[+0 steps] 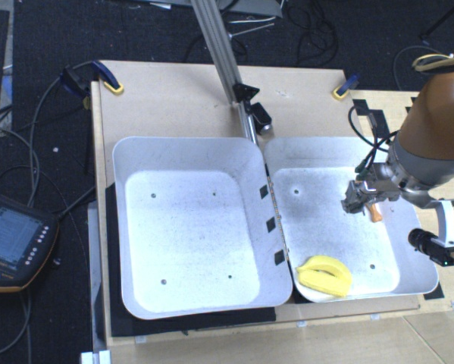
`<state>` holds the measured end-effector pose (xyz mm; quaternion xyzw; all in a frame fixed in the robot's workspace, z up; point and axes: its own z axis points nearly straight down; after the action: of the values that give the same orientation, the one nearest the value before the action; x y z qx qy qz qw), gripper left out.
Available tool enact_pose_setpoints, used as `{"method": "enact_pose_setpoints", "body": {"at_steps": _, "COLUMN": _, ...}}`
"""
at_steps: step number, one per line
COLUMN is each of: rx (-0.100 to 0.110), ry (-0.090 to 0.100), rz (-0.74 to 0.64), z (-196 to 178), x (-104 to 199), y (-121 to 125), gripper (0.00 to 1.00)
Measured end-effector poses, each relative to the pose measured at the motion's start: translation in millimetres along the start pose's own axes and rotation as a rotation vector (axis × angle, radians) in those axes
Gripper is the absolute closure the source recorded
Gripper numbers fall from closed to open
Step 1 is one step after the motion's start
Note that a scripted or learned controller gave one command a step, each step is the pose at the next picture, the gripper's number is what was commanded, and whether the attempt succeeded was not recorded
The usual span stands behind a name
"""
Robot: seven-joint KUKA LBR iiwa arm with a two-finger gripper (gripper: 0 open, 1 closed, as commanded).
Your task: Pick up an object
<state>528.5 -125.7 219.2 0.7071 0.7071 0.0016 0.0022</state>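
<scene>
White bins sit side by side on our bench: the left bin (189,233) and the right bin (317,203). Our arm (439,135) reaches over the right one, and our gripper (359,201) hangs above its floor; we cannot tell the finger spacing. A yellow banana (325,275) lies near the front rim, apart from the gripper.

Handheld control pendant (13,241) on floor, clamps (109,78) on bench
</scene>
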Motion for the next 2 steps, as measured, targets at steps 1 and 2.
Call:
{"method": "enact_pose_setpoints", "body": {"at_steps": 1, "rx": 0.006, "ry": 0.001, "rz": 0.0, "z": -56.0, "x": -7.7, "y": -0.5, "gripper": 1.0}}
{"method": "enact_pose_setpoints", "body": {"at_steps": 2, "rx": 0.006, "ry": 0.002, "rz": -0.003, "z": -42.0, "x": 35.5, "y": -2.7, "gripper": 1.0}}
